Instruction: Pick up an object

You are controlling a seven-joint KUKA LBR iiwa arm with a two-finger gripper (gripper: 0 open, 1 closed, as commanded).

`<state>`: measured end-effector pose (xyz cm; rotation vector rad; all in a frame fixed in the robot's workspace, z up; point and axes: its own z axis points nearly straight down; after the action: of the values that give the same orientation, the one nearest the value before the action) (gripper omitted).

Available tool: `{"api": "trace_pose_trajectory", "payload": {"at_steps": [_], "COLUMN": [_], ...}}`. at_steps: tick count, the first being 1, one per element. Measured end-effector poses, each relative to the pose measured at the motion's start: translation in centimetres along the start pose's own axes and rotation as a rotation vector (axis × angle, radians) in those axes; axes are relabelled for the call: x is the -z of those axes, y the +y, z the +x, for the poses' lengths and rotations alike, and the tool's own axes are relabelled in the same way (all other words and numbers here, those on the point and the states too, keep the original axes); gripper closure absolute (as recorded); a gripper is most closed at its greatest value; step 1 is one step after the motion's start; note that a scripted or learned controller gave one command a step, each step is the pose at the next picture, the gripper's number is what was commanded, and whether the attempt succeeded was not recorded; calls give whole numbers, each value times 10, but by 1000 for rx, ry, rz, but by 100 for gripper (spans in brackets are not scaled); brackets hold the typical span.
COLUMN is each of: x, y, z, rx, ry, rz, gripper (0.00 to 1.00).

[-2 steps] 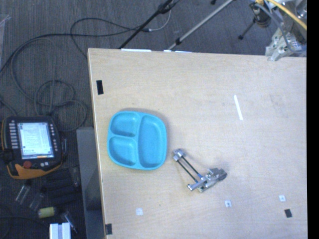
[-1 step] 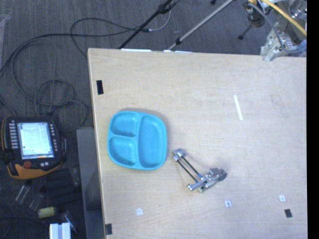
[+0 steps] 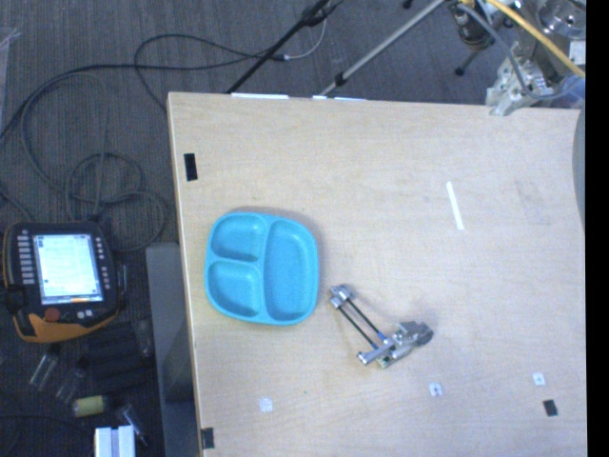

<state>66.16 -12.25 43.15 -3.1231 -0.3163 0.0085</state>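
Camera view, looking down at a slant on a pale wooden bench top (image 3: 400, 160).

Near the bench's left side: a sky-blue plastic plate with three compartments (image 3: 264, 268), lying flat. Just beside its lower right corner, but apart from it: a small metal tool with two thin parallel rods and a chunky silver head (image 3: 379, 329), lying at a slant. Either one a fair candidate for the pick; both flat on the wood, neither lifted.

Far off at the top right corner: the gripper (image 3: 517, 86), hanging at the bench's far edge with a yellow cable (image 3: 519, 22) looped above it. Too small and blurred to tell whether open wide, narrow or closed. No object seen in its grasp.

Judged progress: nothing done yet. Still left: crossing the bench to one of the two things, coming down, closing, lifting.

Elsewhere on the bench: a short white strip (image 3: 455, 206) right of centre, a black tape mark (image 3: 190, 167) near the left edge, a few small markers along the front. None of it high enough to block the way, so probably a free path. Likely trouble: the plate too broad and shallow for a firm hold, the tool's thin rods prone to slip.

On the dark floor to the left: an orange-edged control pendant with a lit screen (image 3: 62, 272) and loose black cables (image 3: 86, 84).
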Motion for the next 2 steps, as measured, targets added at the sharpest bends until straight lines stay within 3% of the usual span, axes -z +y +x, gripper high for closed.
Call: {"api": "trace_pose_trajectory", "payload": {"at_steps": [1,2], "x": [0,0], "y": [-9,-3], "z": [2,2], "rx": [8,7], "ry": [0,0], "rz": [0,0], "gripper": [100,100]}}
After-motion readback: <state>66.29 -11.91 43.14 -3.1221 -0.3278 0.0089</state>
